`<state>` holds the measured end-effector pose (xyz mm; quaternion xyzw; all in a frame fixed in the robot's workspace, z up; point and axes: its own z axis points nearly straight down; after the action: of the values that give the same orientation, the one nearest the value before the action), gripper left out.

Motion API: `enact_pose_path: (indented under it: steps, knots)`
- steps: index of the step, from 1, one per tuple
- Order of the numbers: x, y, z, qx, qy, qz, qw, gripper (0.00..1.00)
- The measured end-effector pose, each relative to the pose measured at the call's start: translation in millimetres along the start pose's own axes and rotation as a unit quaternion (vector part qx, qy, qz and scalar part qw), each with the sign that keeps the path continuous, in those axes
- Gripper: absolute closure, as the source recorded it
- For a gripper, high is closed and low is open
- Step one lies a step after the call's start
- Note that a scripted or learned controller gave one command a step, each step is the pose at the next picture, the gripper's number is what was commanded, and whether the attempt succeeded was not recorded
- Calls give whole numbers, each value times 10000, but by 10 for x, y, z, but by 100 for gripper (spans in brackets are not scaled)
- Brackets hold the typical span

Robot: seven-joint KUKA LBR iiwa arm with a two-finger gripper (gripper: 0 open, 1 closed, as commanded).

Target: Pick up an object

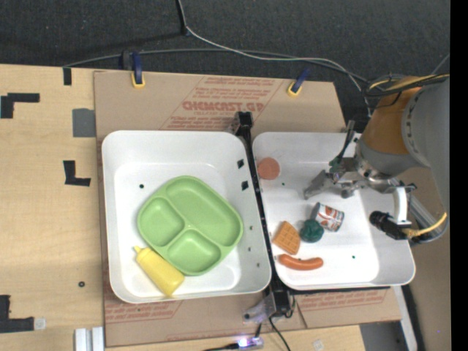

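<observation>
My claw (316, 190) hangs empty and barely parted, so I should open wider, then drop squarely over the can (330, 216) just below it.

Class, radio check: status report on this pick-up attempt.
Gripper over right bin, nothing held. Can nearest, beside green toy. No obstruction.
</observation>
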<state>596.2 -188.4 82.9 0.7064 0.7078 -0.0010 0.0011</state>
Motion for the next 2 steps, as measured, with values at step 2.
enact_pose_path:
  steps: [2]
  knots:
    - [-88,-28,-695,-17,8,5,10000,100]
